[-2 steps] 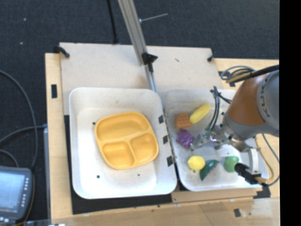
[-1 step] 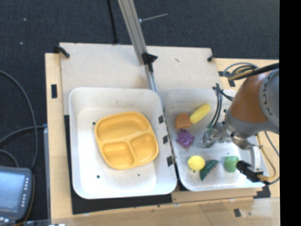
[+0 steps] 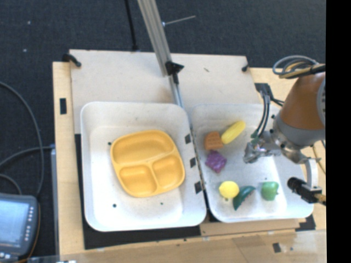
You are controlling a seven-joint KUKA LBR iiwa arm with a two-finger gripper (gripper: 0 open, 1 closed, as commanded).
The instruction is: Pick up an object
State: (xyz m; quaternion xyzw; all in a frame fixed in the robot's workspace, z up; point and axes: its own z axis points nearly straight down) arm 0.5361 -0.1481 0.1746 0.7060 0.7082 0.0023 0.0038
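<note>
The arm reaches in from the right over the right bin, its orange band above the wrist, and the gripper hangs low over the middle of that bin, with bare white floor under it. Whether it is open or closed cannot be told at this slant, and nothing is seen in its grasp. The objects lie around it: a yellow corn to its upper left, touching a brown block just beside it; a purple piece below the block; a lemon near the bin's front, with a dark green pepper touching it on the right; and a green apple (small, bright) just beyond the pepper, below and right of the gripper. The left bin holds a yellow tray with three compartments, set slightly askew.
</note>
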